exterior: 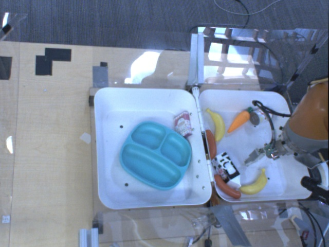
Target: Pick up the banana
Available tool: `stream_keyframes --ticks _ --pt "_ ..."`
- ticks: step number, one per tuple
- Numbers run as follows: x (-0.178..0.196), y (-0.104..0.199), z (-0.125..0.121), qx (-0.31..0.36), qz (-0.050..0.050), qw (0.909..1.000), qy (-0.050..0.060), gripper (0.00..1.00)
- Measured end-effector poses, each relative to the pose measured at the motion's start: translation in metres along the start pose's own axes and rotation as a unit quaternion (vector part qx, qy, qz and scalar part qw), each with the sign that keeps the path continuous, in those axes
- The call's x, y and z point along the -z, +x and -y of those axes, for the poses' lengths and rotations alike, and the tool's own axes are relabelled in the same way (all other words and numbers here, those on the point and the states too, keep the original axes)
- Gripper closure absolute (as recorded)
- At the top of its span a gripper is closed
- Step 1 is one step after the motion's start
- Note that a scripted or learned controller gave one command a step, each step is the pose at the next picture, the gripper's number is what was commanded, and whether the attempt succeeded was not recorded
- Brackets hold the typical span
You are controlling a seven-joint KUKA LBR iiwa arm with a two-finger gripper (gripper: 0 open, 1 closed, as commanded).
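Inside the right bin [275,98], one banana [216,123] lies at ten o'clock beside a carrot [239,121], and a second banana [255,183] lies at six o'clock. Between them, toward three o'clock, the gripper [259,155] hangs over bare bin floor with nothing in its grasp; how wide its jaws stand, I cannot tell.

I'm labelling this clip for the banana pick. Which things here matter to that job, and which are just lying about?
Part of the job:
- banana at the back of the right bin
- banana at the front of the right bin
- hand
- right bin

Just lying about:
- carrot
- two sausages
- black-and-white packet
- blue divided plate
- small wrapper
- left bin
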State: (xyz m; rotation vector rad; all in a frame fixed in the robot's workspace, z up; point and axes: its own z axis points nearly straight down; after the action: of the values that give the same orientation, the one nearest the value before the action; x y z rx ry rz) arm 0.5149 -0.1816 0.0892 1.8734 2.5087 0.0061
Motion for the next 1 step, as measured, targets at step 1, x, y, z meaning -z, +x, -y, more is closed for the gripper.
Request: stream_keyframes --ticks 1 --pt "0.0191 -0.0082 -0.0019 0.087 -0.001 0.9962 0.001 0.0"
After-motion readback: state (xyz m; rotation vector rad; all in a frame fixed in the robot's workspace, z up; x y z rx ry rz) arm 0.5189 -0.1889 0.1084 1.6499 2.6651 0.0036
